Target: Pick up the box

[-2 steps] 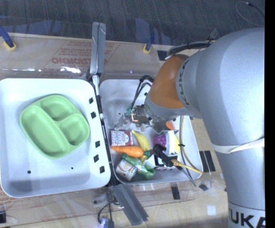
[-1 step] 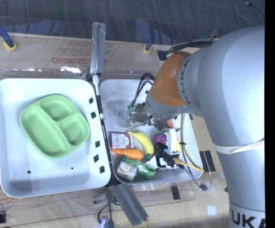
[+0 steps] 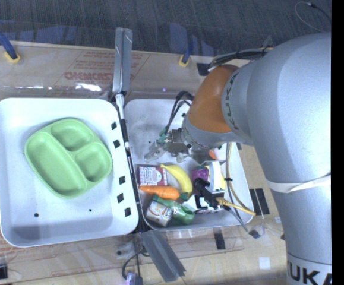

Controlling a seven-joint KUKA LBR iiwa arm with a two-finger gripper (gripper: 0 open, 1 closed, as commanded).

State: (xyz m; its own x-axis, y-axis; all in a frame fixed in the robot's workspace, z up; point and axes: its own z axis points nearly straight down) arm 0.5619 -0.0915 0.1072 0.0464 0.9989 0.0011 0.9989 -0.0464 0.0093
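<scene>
hovering in the right bin (image 3: 135, 114), the jaws (image 3: 160, 148), state unclear, sit above the box (image 3: 151, 175).

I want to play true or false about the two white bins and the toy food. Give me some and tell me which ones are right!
1. The green plate lies in the left bin. True.
2. The banana is on the green plate. False: it lies in the right bin, beside the box.
3. The carrot lies just below the box in the picture. True.
4. The box is in the left bin. False: it is in the right bin with the other food.
5. The arm reaches over the right bin. True.
</scene>
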